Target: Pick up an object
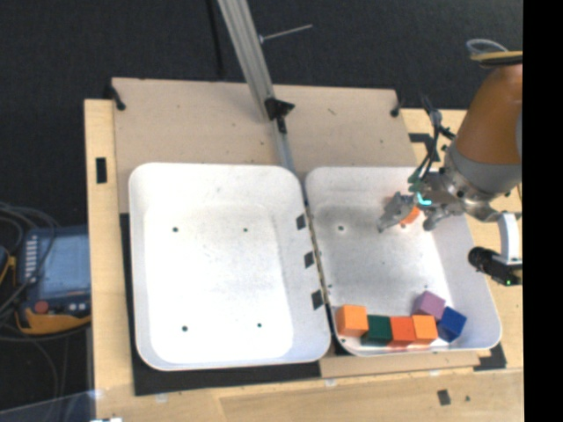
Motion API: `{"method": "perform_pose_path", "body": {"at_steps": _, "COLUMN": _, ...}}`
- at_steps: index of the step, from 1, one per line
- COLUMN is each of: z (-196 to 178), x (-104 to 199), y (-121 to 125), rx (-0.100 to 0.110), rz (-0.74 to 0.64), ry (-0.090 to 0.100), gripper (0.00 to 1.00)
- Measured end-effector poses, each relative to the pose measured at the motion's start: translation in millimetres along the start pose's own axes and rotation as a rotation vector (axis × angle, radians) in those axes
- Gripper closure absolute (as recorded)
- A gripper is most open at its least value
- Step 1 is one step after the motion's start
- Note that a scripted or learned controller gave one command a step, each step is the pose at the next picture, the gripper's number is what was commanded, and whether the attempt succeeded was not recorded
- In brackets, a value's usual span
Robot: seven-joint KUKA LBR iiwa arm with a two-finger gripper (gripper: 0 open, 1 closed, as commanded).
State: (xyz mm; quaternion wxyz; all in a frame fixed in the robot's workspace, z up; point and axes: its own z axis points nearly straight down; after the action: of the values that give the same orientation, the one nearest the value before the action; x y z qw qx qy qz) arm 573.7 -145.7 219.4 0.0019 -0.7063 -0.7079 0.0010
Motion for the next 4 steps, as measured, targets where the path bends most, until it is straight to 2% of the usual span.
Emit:
{"method": "perform_pose_path", "body": {"at_steps": 1, "z": -2, "x": 0, "y": 1, "rx": -0.005, "rz": 0.001, "ry": -0.001, "gripper": 0.00}}
{"method": "perform_pose_path", "body": {"at_steps": 3, "z": 120, "x": -8, "y": 6, "rx": 0.001, "rz": 0.004, "ry": -0.002, "gripper": 0.00}}
{"method": "perform_pose_path", "body": {"at_steps": 4, "z": 121, "x": -8, "y": 7, "rx": -0.005, "rz": 0.006, "ry": -0.002, "gripper": 0.00}}
